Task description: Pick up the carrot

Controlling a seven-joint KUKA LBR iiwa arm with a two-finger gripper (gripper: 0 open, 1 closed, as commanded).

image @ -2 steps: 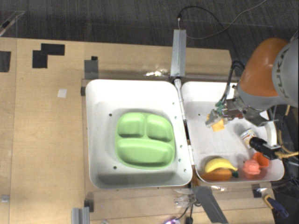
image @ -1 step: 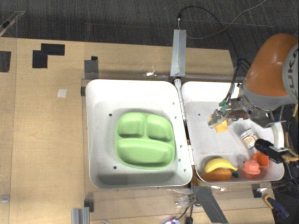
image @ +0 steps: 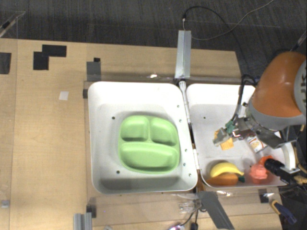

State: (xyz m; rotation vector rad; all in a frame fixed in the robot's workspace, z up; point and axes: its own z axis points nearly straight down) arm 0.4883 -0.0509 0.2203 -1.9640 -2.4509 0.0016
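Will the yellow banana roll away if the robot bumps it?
Probably not far: the banana is curved and rests against an orange thing near the right bin's front wall. It looks like smooth plastic, so it may be light and slippery.

Two white bins [image: 96,128] [image: 211,99]; one green tray [image: 148,143] (three compartments); one banana [image: 224,168]; one carrot [image: 225,178].

The arm [image: 283,92] is cut off at three o'clock; the gripper's [image: 229,137] fingers are too small to be judged.
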